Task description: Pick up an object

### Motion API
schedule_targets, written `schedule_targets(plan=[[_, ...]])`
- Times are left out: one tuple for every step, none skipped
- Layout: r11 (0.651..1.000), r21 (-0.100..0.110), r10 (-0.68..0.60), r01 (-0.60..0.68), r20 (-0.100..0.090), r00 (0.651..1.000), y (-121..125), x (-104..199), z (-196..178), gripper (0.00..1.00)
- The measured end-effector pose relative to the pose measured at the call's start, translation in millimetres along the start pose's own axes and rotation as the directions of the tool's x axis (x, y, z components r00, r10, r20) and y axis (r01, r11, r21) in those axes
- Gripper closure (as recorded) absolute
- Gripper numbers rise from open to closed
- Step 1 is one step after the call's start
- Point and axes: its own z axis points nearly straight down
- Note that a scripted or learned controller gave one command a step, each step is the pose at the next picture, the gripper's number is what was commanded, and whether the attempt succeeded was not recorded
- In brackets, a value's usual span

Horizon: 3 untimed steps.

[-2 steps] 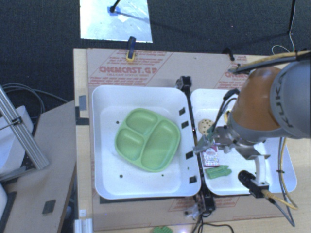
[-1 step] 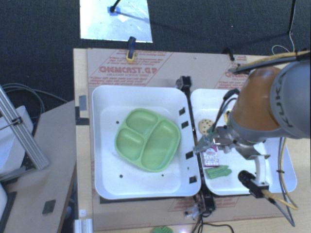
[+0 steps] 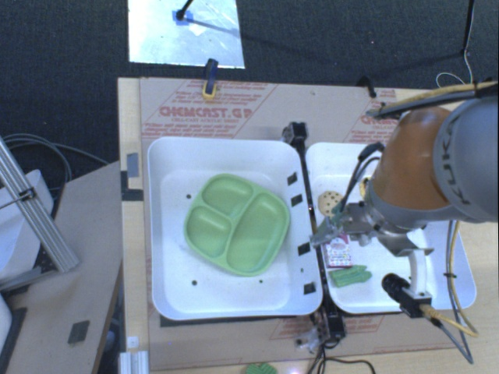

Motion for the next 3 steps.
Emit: schedule_targets(plan=[[1.0, 0.0, 0.0, 0.0, 0.0, 1.0, 0, 0, 0, 0.0], [1.0, -0.018, -0.004, 0.004, 0.0, 1.0, 10, 0, -155, 0.0], [1.0, 0.011, -0.011, 0.011, -0.002, 1.0, -3, 100, -36, 0.0]])
